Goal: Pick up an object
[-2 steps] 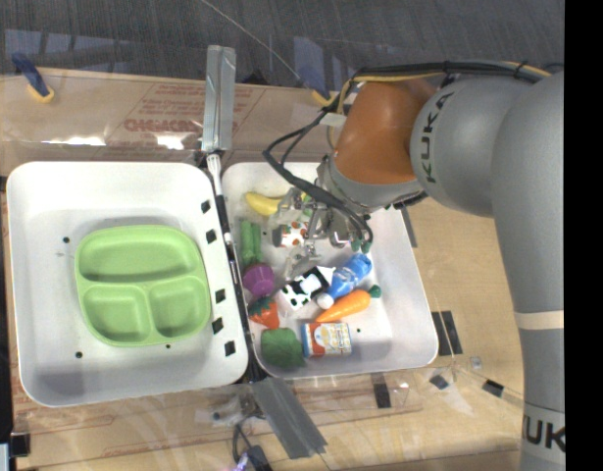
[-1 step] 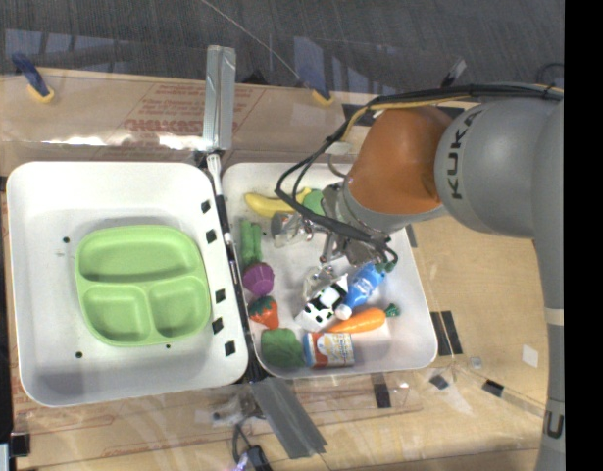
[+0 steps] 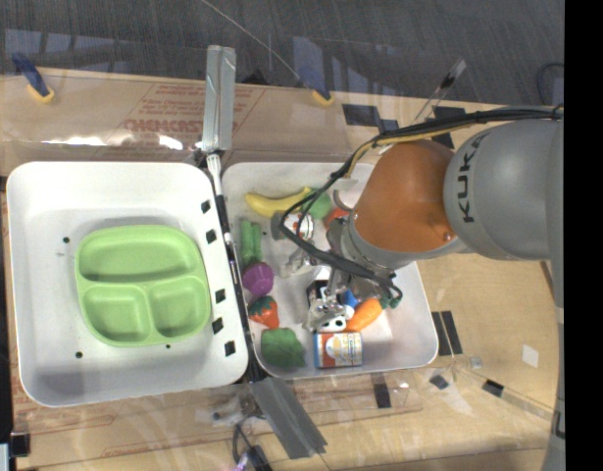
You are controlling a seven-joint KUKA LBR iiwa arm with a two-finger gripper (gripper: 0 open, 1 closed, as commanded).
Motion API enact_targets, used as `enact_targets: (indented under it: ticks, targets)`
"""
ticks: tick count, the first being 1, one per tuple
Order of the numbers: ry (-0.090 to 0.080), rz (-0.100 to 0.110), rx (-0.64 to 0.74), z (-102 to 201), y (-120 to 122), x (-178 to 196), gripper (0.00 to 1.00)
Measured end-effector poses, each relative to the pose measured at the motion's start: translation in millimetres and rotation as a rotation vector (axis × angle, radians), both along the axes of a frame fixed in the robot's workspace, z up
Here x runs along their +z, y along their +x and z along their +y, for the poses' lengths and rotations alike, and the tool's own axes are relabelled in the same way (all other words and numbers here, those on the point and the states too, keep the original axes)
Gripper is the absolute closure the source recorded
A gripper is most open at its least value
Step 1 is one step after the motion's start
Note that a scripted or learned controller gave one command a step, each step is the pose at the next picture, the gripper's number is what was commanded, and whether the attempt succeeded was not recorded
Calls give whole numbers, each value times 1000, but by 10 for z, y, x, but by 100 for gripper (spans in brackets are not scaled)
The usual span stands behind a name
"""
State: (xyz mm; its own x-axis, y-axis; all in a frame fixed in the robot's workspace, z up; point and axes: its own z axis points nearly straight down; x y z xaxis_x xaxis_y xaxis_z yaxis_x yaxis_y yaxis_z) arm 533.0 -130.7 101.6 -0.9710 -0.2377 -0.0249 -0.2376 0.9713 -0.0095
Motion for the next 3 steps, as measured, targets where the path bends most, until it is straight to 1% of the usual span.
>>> enact_targets:
  ticks: [1, 2, 3]
  targets:
    - [7, 33, -343, 129, 885, -107, 0]
    - [6, 27, -293, -349, 83, -96, 0]
    - [9, 23, -415, -174, 203, -83, 0]
